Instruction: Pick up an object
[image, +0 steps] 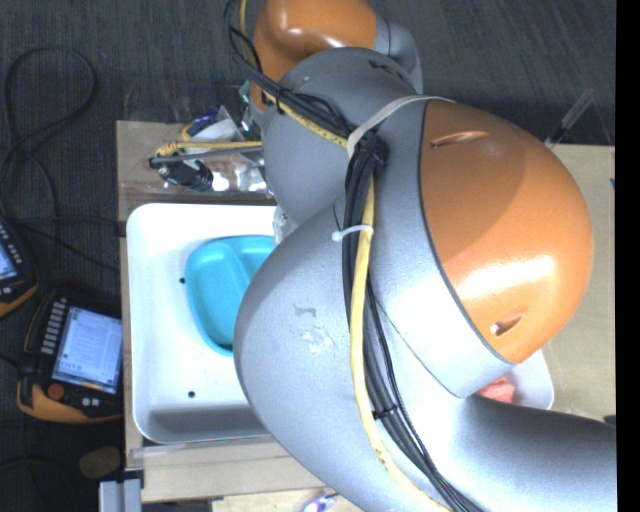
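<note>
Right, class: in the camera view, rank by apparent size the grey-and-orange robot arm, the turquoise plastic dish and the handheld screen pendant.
1. Grey-and-orange robot arm, though its nearness to the camera inflates it.
2. Turquoise plastic dish, partly hidden behind the arm.
3. Handheld screen pendant.

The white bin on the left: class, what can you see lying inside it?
Inside the white bin lies a light blue, rounded object, partly showing. The grey arm covers the rest of the bin, so anything else there is hidden.

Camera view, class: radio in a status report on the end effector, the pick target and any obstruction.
End effector hidden behind the arm. Light blue dish-shaped object lying in the white bin, partly covered. Arm blocks most of the bin.
</note>
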